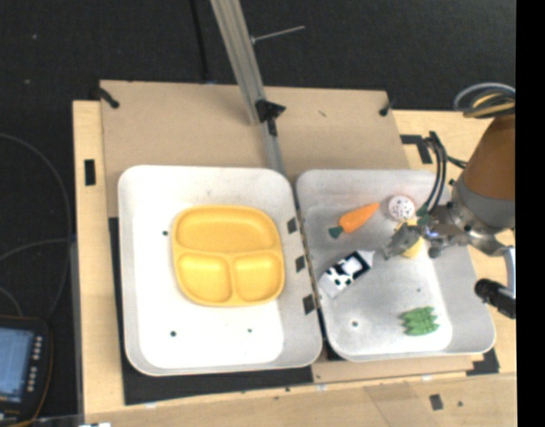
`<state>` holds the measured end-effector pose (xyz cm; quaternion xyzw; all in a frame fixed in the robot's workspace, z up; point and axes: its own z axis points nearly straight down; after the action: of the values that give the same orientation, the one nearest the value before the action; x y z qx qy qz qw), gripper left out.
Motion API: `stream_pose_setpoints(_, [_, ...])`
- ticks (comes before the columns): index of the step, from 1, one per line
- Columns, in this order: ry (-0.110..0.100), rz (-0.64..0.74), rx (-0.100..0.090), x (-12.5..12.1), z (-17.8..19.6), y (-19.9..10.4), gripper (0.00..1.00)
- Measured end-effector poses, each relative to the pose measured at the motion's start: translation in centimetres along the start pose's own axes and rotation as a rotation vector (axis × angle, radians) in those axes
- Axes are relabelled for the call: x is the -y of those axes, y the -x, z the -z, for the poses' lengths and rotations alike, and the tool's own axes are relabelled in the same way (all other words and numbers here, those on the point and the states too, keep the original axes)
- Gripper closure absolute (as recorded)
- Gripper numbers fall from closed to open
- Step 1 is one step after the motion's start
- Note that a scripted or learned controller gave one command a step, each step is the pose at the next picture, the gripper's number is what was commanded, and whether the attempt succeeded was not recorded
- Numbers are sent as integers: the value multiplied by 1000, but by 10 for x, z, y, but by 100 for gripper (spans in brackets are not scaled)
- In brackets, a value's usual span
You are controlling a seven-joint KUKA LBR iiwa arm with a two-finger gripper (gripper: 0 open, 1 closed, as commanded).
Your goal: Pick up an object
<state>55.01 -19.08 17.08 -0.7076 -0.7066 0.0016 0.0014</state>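
Note:
My gripper (412,237) hangs low over the right bin (459,327), near its upper right part, with the arm coming in from the right. A small yellow object (417,248) lies right under the gripper and is partly hidden by it. An orange toy carrot (358,217) lies to the gripper's left. A white round piece with pink dots (401,207) sits just above and left of it. A black-and-white toy (347,270) rests at the bin's left middle. Near the front right lies a green toy (420,321).
The left bin (148,327) bears a yellow divided plate (228,254) in its middle. A metal pole (241,52) slants up from between the bins at the back. Black cables (439,163) hang beside the arm at the right.

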Motion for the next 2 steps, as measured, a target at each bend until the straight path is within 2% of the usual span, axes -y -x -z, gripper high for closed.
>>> stream_pose_setpoints(1, [1, -2, 1, -1, -50, -8, 0])
stream_pose_setpoints(2, [9, -7, 1, -3, -35, -7, 100])
